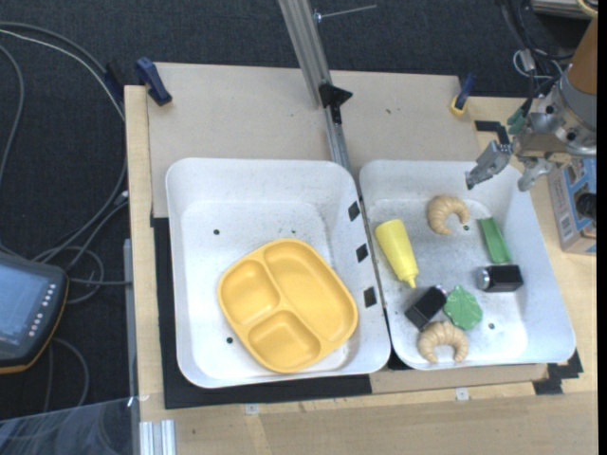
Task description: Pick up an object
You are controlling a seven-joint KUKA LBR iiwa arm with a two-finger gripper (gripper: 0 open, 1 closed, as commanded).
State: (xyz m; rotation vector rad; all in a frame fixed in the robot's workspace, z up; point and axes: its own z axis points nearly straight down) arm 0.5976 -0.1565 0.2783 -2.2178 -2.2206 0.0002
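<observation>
Over the far right corner of the right bin [531, 254] the gripper [505, 171] hangs spread, pinching nothing. Just below it, near the far wall, lies a croissant [447, 213], with a green block [493, 240] beside it toward the right edge. A yellow bottle [397, 250] lies along the left wall. The left bin [190, 197] carries a yellow divided plate [286, 304].

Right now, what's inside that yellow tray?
The yellow tray in the left bin shows three bare compartments. The bin floor beneath it is covered.
</observation>
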